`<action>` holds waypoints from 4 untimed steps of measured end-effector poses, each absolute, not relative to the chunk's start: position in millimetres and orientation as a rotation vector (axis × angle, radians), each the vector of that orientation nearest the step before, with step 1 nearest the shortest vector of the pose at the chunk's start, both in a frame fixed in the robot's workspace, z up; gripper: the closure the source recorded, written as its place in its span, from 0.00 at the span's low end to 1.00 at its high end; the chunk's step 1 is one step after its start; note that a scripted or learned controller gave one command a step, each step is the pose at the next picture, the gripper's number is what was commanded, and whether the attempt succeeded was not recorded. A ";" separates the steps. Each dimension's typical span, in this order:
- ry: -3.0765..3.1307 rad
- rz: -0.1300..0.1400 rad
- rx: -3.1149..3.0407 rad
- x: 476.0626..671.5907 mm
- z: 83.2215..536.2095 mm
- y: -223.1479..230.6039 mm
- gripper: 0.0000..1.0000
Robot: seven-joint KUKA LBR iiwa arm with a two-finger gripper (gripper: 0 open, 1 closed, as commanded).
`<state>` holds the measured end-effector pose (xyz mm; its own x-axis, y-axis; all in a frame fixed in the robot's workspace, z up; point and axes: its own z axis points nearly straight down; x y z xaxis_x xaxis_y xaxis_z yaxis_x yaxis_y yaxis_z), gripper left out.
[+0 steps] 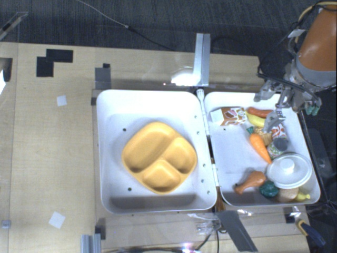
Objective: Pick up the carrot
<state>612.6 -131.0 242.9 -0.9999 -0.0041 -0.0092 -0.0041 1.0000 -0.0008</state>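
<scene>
The carrot (259,146) is orange and tapered, lying in the right bin (231,167) among other toy food, its thick end pointing up-left. The gripper (277,121) hangs over the bin's upper right part, above and to the right of the carrot. Its metal fingers (271,124) point down toward the pile near a yellow banana (256,121). Nothing shows between the fingers.
The left bin (113,157) holds a yellow divided plate (159,156). In the right bin lie a snack packet (233,116), a red sausage (259,111), a chicken drumstick (250,182), a white lidded bowl (288,169) and a small can (278,146).
</scene>
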 end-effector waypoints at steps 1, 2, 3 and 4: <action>3.132 -0.002 -0.041 582.4 93.6 -126.4 0.00; 3.120 -0.004 -0.052 586.1 107.0 -124.6 1.00; 3.103 -0.004 -0.309 559.5 258.5 -63.5 1.00; 3.048 -0.004 -0.728 512.7 227.3 -78.9 1.00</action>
